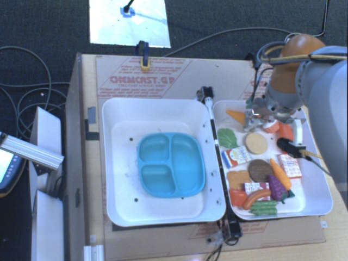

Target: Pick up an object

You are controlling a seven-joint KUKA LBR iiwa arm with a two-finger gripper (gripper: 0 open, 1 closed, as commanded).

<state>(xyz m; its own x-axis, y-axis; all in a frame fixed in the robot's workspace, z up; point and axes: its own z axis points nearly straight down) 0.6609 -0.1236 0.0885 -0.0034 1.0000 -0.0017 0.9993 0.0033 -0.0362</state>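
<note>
The gripper [255,118] hangs low at the far end of the right bin [321,203], just beyond the tan disc [256,143] — probably placed for a descent onto the toy food there. Whether it is clenched or released I cannot tell. An orange carrot [236,116] lies beside it, a green piece [227,138] nearer the blue tray [171,165] — crowding any approach.

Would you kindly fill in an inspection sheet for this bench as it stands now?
Surface: cardboard-covered bench bearing two white bins side by side.
Job's things: right bin holds toy food, among them a carrot, a tan disc, a brown disc.
Clutter: blue divided tray in left bin.
Grippers: gripper low over right bin's far end, near the carrot.
Cables: dark cables on the floor at left.
Surroundings: pale sheet on dark floor beyond the bench.
</note>
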